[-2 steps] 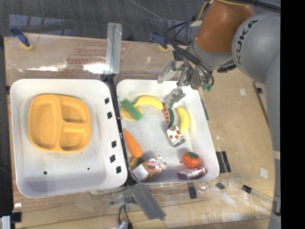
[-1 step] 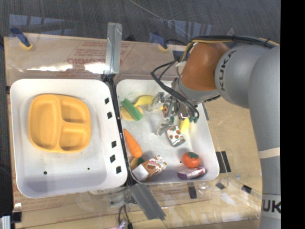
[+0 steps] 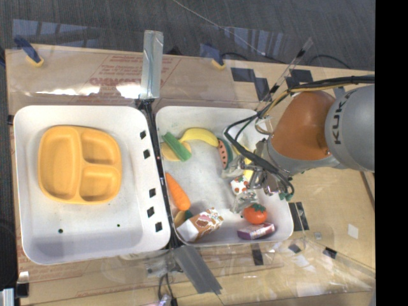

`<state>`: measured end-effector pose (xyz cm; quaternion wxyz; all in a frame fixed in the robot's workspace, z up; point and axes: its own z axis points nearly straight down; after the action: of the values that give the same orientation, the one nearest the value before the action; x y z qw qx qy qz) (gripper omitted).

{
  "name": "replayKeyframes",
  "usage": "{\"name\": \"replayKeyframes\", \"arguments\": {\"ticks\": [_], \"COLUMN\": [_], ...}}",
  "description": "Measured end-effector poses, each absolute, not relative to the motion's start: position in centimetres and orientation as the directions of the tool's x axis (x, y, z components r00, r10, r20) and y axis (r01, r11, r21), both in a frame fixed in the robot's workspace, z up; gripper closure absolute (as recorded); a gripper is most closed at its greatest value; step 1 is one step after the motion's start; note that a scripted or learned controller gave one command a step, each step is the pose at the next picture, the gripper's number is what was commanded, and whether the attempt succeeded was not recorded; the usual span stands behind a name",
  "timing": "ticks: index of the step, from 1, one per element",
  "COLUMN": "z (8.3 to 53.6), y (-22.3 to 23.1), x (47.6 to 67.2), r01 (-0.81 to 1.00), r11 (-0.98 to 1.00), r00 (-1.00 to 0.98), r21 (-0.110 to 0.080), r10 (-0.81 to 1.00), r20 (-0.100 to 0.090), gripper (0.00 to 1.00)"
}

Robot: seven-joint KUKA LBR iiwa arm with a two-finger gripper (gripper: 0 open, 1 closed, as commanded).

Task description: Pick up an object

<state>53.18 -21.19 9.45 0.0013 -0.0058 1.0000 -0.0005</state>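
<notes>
Grey arm (image 3: 347, 129) over right bin (image 3: 210, 116); we cannot tell the gripper (image 3: 245, 193) state, beside tomato (image 3: 255, 214).

- Grey rounded arm (image 3: 357, 127) with smooth, glossy casing
- Broad orange band (image 3: 305, 127) wrapping the section above the wrist — dome-like and shiny
- Dark "KU" lettering on the grey shell beside the orange
- Black cables (image 3: 299, 85) looping off the wrist, along with thin pale rods
- Small metal-and-black gripper (image 3: 255, 183) assembly below the wrist — green tab at one side
</notes>
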Motion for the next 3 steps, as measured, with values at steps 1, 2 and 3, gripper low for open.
{"name": "replayKeyframes", "arguments": {"ticks": [1, 2, 3], "z": [9.2, 11.6, 9.7], "y": [-18.1, -15.8, -10.1], "x": [51.5, 58.1, 64.4], "r01": [0.147, 0.381, 0.818], "r11": [0.989, 0.925, 0.575], "r00": [-0.989, -0.925, -0.575], "r21": [0.001, 0.001, -0.016], "r10": [0.147, 0.381, 0.818], "r20": [0.0, -0.004, 0.006], "gripper": [0.0, 0.0, 0.0]}}
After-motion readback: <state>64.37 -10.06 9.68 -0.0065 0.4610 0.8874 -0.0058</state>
